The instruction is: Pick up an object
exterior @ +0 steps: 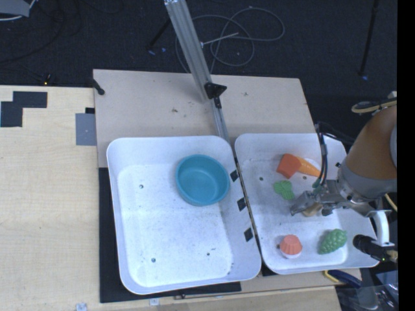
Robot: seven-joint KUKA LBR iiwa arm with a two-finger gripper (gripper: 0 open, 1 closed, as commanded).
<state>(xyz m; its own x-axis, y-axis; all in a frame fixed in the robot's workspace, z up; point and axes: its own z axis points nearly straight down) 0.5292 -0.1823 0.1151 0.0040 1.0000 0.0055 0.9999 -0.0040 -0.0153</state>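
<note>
Orange toy (290, 166) lies unlabelled beside the tool (303, 207), whose grip I cannot tell.

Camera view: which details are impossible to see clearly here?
- Gripper: small and blurred, so its state is unreadable.
- Small green object: too small to identify; contact with the gripper is unclear.
- Arm: cut off by the right edge.
- Orange object: shape blurred, identity uncertain.

Blue bowl (203, 179); white bins (130, 238); orange wedge (290, 165); green cluster (332, 241); salmon cup (291, 245).
</note>
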